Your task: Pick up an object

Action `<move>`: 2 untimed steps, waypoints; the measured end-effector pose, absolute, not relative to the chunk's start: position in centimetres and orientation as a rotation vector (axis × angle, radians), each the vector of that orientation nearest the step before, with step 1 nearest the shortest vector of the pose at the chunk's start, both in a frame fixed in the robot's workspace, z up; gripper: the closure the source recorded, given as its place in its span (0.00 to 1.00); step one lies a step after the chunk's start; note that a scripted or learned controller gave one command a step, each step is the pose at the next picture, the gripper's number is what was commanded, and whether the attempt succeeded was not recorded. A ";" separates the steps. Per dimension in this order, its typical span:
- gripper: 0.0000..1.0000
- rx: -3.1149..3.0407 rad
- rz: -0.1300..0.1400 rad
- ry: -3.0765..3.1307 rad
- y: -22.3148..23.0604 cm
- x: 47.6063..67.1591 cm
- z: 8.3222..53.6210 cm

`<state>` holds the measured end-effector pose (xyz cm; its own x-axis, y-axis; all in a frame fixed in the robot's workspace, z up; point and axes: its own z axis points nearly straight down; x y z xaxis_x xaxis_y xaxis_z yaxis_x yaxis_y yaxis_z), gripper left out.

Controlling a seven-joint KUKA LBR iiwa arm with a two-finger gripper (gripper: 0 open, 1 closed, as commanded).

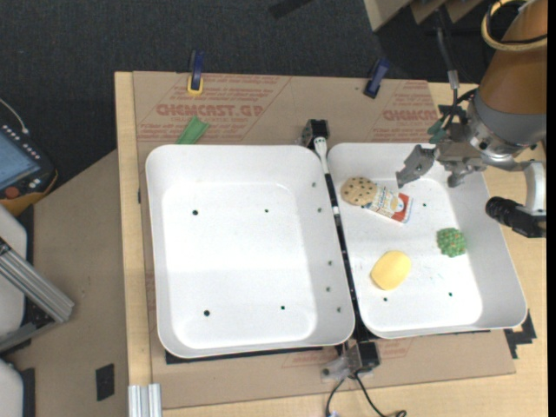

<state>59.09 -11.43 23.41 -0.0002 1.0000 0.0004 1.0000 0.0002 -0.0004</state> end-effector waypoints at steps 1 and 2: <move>0.00 -2.225 -0.008 -2.221 -14.0 64.3 8.0; 0.00 -2.231 -0.015 -2.228 -18.4 66.5 9.1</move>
